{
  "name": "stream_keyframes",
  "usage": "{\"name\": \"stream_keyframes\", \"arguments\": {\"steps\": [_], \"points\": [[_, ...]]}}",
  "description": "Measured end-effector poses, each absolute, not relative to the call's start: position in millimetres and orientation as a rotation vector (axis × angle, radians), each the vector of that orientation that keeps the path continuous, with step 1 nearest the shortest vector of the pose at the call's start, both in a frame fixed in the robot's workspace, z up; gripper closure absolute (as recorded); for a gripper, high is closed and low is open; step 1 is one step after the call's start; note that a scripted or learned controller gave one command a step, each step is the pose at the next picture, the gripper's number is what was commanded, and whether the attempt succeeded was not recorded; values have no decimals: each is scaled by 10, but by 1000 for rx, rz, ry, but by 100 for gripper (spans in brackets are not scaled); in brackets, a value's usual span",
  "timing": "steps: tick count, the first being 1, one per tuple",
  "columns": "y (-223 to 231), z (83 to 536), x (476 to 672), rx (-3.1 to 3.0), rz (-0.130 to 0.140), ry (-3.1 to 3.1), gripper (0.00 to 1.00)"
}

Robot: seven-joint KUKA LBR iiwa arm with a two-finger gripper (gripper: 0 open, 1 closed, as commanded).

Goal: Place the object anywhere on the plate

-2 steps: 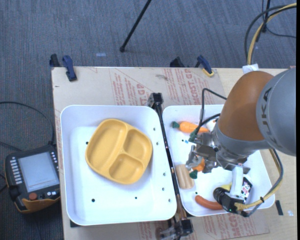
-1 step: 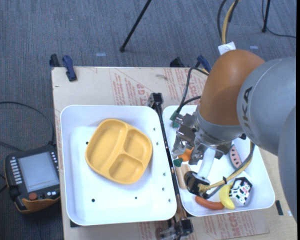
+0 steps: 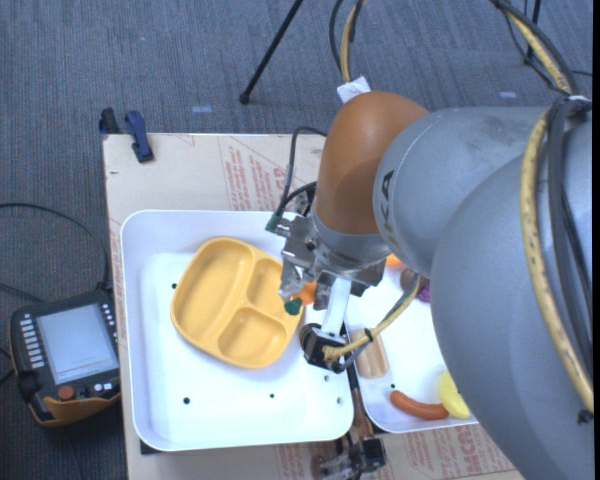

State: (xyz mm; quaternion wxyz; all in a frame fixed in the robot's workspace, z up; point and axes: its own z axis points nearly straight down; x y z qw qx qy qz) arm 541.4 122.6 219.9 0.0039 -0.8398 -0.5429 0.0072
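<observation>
A yellow divided plate [image 3: 230, 301] lies in the left white bin [image 3: 150, 388], toward its right half. My gripper [image 3: 302, 296] points down at the plate's right rim, under the grey and orange wrist. A small orange toy with a green tip [image 3: 298, 300], like a carrot, shows between the fingers, and the gripper is shut on it. The toy hangs over the rim of the plate's right side. The wrist hides the upper part of the fingers.
The right bin [image 3: 405, 430] holds a red sausage [image 3: 416, 405], a yellow piece [image 3: 454, 396], a tan block [image 3: 372, 358] and a purple item [image 3: 423, 289], partly under the arm. A black cable clamp [image 3: 320, 349] hangs from the wrist. A blue clamp [image 3: 137, 134] grips the bench's far left corner.
</observation>
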Motion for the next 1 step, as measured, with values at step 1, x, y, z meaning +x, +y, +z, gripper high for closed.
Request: {"name": "stream_keyframes", "arguments": {"steps": [1], "points": [[1227, 2221, 5420, -2632, 18, -1704, 0]]}}
